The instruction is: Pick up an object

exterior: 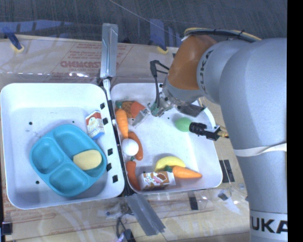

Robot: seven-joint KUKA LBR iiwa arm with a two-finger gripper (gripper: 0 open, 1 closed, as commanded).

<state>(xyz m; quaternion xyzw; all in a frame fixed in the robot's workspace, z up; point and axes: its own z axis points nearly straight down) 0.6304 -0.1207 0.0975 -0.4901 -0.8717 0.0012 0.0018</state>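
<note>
Camera view, the one I've got: gripper [152, 110] is low in the right bin [212, 178], near its far-left corner, arm [232, 84] coming in from the right w/ the orange band above the wrist. I read the fingers as slightly apart w/ nothing between them, but they're small and partly under the wrist, so low confidence. Closest candidate is the orange-red veg [135, 108] just left of the fingertips, touching or nearly so, can't say which. Just beyond that, further left and a bit toward me, a carrot [121, 123] lies along the bin's left wall; below it a white egg [130, 147], well toward me from the fingers. Green round item [182, 124] sits to the right of the fingers, near but apart. Banana [168, 162], 2nd carrot [186, 173] and a small carton [156, 179] are all well apart, at the near end. Left bin [15, 105] has a blue divided plate [43, 155] w/ a yellow lump [87, 159] in it and a little carton [95, 124], far from the fingers, so I'd ignore those. To do this step well, imo: target the orange-red veg since it's nearest, shift fingers left so they straddle it across its narrow width, not end-on, and keep off the bin wall and corner, where a finger could jam. Go down till the tips are beside its body, close slowly, then lift straight up and check it's actually clamped before calling it a pick. Risk: it's rounded and crowded by the carrot, could squirt out or drag the neighbour.
</note>
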